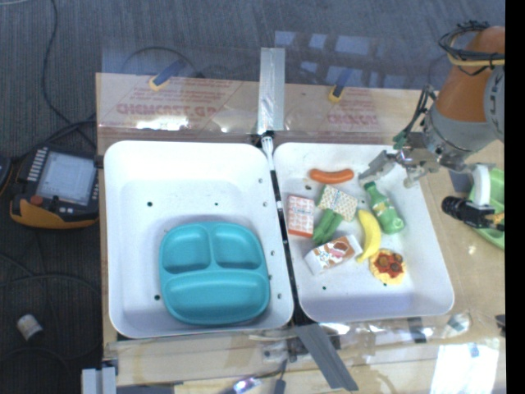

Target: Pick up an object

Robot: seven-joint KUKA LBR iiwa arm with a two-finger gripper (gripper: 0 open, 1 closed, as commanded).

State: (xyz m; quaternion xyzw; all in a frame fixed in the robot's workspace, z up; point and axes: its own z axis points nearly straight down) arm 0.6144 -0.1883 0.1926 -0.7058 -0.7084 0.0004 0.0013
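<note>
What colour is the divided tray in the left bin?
The divided tray is teal, in the camera view.

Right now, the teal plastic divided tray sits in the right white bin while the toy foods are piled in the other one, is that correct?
Not quite: the camera view shows the teal plastic divided tray in the left white bin; the toy foods, such as the yellow banana, are in the right white bin.
</note>
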